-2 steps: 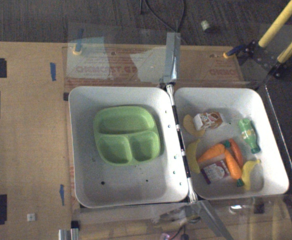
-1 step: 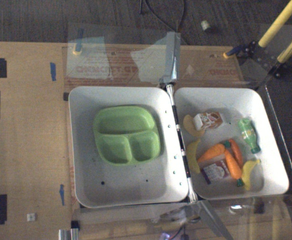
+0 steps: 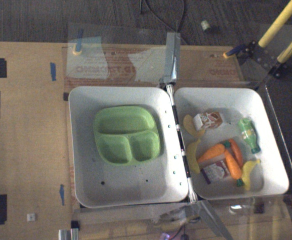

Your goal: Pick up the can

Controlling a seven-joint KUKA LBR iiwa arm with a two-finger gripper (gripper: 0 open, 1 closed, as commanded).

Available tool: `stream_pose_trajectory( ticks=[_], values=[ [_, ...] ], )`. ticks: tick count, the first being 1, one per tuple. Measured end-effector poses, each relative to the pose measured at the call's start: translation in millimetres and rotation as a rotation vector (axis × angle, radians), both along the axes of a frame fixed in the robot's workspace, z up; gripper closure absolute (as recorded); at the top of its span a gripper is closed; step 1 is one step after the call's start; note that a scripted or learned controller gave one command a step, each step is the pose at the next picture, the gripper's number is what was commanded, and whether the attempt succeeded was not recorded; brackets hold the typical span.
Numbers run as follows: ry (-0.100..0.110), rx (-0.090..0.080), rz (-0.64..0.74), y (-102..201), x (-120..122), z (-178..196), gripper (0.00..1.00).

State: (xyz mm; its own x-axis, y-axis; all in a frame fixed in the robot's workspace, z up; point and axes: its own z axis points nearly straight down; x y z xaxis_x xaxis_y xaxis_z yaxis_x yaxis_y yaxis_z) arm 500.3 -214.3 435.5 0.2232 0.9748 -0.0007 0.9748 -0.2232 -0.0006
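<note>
Labelled cylindrical can (image 3: 216, 172) lies beside smooth tapered plastic carrots (image 3: 212, 152).

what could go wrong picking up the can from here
1. The right bin holds two can-like things, an upper can and a lower can, so the grasp might go for the wrong one.
2. The lower can lies packed against a carrot and close to a banana; the fingers could snag those instead.
3. Both cans seem to lie on their sides, so either may roll when touched.
</note>
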Motion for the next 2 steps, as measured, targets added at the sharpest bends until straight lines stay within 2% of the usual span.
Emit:
stream_pose_trajectory(
  ticks=[1, 2],
  values=[
    [-0.004, -0.002, -0.341, -1.5, 44.1, -0.3, 1.0],
    [-0.002, -0.001, -0.343, 1.1, 107.8, -0.2, 1.0]
  ],
)
